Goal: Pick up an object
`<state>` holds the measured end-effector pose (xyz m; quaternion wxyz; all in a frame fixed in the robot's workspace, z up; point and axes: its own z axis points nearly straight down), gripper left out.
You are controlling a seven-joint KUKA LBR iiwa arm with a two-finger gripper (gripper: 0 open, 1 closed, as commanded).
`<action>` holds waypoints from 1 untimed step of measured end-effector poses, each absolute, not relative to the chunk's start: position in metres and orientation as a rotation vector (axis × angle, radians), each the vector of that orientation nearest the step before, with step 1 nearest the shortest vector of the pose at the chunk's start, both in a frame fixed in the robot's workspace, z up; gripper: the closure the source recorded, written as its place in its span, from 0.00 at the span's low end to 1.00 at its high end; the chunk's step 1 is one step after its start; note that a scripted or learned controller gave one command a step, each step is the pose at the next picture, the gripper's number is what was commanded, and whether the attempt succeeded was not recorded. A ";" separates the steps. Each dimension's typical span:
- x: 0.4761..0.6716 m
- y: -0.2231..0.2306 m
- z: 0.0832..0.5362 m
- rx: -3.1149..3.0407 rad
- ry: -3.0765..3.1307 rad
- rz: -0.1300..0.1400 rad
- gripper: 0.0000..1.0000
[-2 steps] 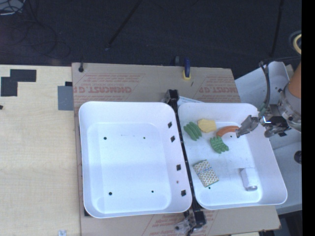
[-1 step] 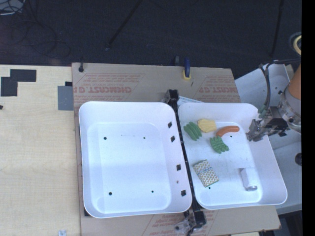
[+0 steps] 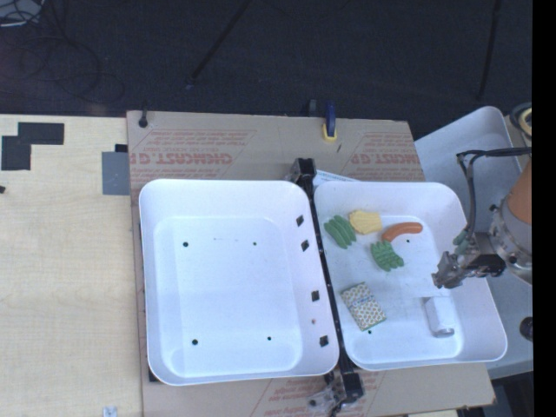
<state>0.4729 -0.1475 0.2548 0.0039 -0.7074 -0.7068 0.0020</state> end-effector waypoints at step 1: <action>0.505 -0.068 0.230 -2.210 -2.224 0.003 1.00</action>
